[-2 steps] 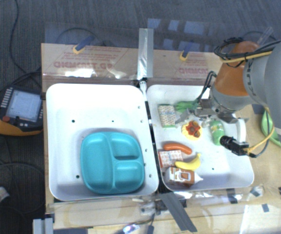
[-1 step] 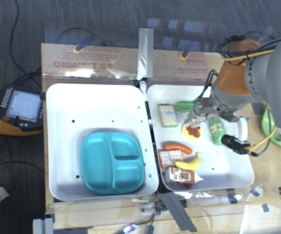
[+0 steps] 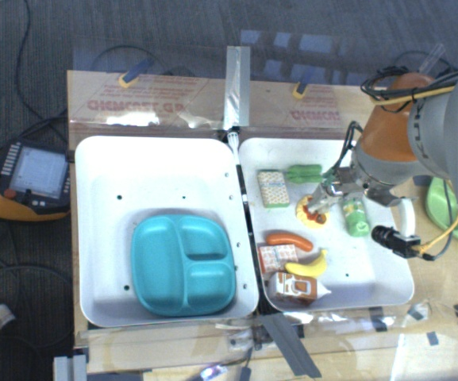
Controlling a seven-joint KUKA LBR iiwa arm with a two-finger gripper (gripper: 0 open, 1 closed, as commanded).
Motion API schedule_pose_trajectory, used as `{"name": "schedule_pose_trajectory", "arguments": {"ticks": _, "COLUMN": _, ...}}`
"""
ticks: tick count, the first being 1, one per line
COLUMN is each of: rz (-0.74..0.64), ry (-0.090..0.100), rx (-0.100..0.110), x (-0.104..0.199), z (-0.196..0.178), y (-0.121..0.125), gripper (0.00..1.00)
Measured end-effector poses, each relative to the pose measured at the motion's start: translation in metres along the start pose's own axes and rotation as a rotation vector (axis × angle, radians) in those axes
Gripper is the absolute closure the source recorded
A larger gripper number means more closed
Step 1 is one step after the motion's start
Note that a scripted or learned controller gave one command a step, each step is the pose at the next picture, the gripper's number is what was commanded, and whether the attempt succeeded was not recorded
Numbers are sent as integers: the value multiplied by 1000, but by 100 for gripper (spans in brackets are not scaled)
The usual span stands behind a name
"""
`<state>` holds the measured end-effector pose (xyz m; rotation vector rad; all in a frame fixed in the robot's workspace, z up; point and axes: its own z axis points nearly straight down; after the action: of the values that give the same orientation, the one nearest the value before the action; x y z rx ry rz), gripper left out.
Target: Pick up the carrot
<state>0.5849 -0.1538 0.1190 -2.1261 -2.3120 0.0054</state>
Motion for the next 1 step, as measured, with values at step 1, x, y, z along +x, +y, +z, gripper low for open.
{"name": "schedule_pose_trajectory", "arguments": {"ticks": 1, "rz": 0, "ry": 1, "rx": 0, "x": 0, "z": 0, "y": 0, "gripper": 0}}
